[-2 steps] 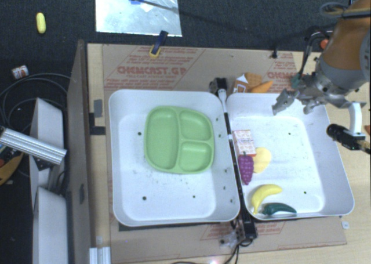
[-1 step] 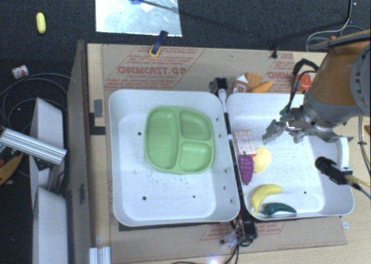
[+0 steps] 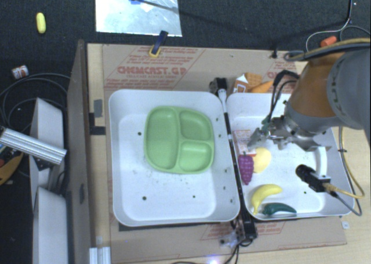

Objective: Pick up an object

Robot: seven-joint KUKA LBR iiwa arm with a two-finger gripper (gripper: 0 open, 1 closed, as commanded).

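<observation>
The end effector [image 3: 259, 135] is poised just above the grapes [image 3: 246, 168]; its grip cannot be told; a banana [image 3: 264, 194] is seen below the grapes

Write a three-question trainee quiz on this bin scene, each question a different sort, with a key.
1. True or false: the pale green divided plastic plate lies in the left white bin.
2. Multiple choice: which item lies nearest the front rim of the right white bin? A) purple toy grape bunch B) dark green toy pepper C) pale yellow round toy fruit
3. Fill in: the curved yellow toy banana touches the green ____.

Key
1. True.
2. B; it lies just in front of the banana.
3. pepper. The gripper hangs above the right bin, over the grapes' far side.
</observation>
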